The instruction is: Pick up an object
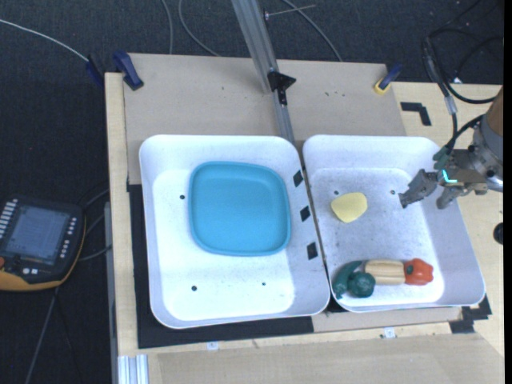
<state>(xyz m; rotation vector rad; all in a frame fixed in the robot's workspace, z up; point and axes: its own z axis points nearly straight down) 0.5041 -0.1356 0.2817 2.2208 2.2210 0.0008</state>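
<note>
While the arm reaches in from the right, its gripper hangs over the right-hand part of the right bin, the two dark fingers spread apart with nothing between them. Contents of the right bin: one pale yellow rounded piece, lying near the bin's middle, left of the gripper and apart from it; one green item at the near left corner; one tan bun-like piece just beside the green item, touching or nearly so; one red item at the bun's right end, close against the near wall. These last three form a row along the near edge, well below the gripper. Contents of the left bin: one blue square plate with rounded corners, lying flat towards the middle. Both bins sit side by side on a light wooden bench, with blue clamps at the far left corner and a metal bar running down between the bins. A handheld control pad rests on the dark floor to the left, and cables loop beyond the bench.
</note>
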